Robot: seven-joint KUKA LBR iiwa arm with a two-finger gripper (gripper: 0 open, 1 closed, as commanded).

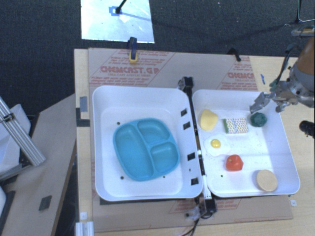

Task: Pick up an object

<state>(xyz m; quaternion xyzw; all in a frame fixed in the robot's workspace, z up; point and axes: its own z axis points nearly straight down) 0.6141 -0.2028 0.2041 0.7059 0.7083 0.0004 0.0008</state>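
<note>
Objects for picking lie in the right bin, in the right half of the frame. A dark green ball sits near the bin's upper right corner, and the gripper hovers just above and beside it, coming in from the right edge of the frame; nothing shows between its fingers, and whether they stand wide or narrow cannot be told at this size. Left of the ball lies a small patterned block with a green edge, and further left, close to the bin's left wall, a pale yellow lump. Below that lump lies a fried egg toy, white with a yellow centre. Lower and to the right sits a red piece, and near the bin's lower right corner a tan round disc. All these things lie apart from one another.

The left bin touches the right one along a black clamped seam and holds a blue divided tray, lying flat. Both bins rest on a brown printed sheet on the desk. A shiny metal plate lies on the dark floor at the upper left.
</note>
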